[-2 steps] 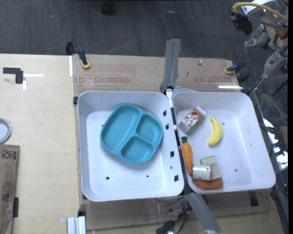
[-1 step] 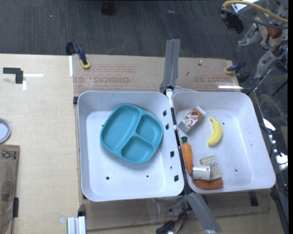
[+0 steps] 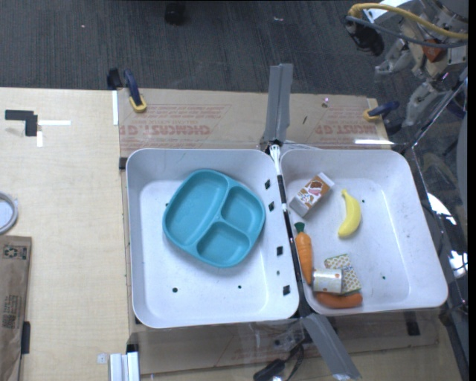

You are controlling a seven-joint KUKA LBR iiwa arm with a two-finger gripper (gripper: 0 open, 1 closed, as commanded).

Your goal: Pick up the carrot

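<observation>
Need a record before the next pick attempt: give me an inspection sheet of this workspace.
Surface: two white bins side by side, left bin, right bin.
Job's things: carrot in right bin, along its left wall.
Clutter: banana, small carton, packet, orange sausage in right bin; blue divided plate in left bin.
Grippers: arm at top right, clear of bins; jaws unclear.
Cables: yellow hose by arm.
Surroundings: blue clamp, tape roll.
</observation>
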